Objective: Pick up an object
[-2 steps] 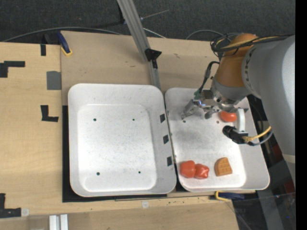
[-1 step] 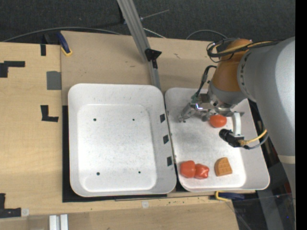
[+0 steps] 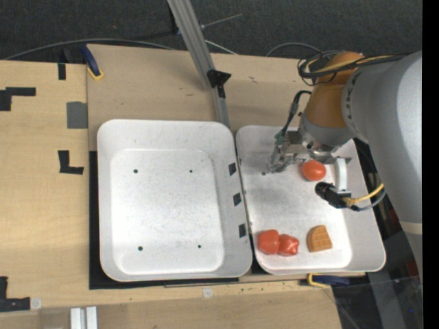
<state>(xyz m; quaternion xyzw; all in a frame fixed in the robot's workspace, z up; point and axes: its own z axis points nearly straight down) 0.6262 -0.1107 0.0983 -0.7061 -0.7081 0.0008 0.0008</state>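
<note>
Claw [image 3: 280, 157] low in right bin [image 3: 363, 252] (grip state unclear), beside orange ball [image 3: 313, 171].

**Bench layout, two bins**

Left bin [image 3: 168, 197] and right bin [image 3: 274, 197] side by side on bench [image 3: 41, 204], edges touching. In right bin: ball [image 3: 313, 171] near far side, just beside gripper [image 3: 280, 162], which reaches in from right. At near edge: two lumps [image 3: 277, 242] touching each other, biscuit [image 3: 319, 238] just right of them. Pole [image 3: 195, 40] slanting in behind bins.
</note>
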